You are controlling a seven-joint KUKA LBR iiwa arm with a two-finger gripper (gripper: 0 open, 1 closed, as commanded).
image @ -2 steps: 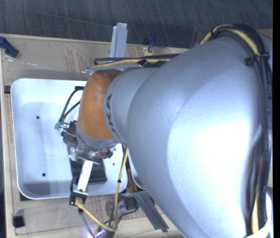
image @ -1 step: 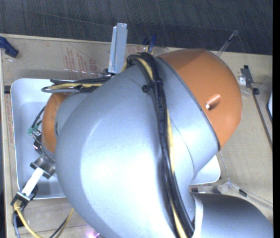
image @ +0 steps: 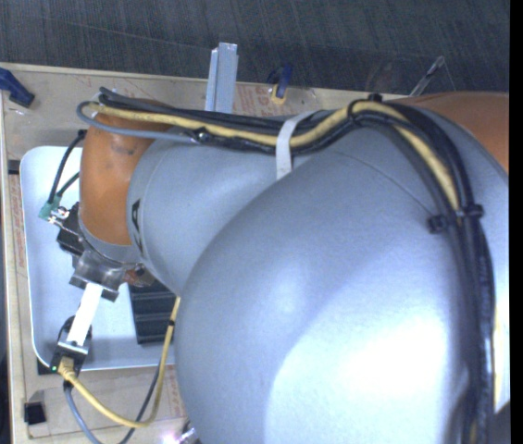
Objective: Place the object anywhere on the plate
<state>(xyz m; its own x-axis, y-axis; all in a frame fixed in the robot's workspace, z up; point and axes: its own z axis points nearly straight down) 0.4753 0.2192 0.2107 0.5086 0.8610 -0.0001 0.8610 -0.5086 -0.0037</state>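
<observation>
My grey arm (image: 335, 276) with its orange band (image: 108, 188) reaches across from the right and covers most of both bins. The wrist hangs low over the left white bin (image: 28, 248). My gripper (image: 148, 313) appears as a dark ribbed part under the wrist, largely hidden by the arm. What lies beneath the arm is hidden, and I cannot make out anything held.
A bare strip of the left bin's floor (image: 46, 289) shows along its left side. Blue clamps (image: 7, 83) sit on the wooden bench's back edge beside a metal post (image: 224, 70). A small black block (image: 34, 412) lies on the bench's front left corner.
</observation>
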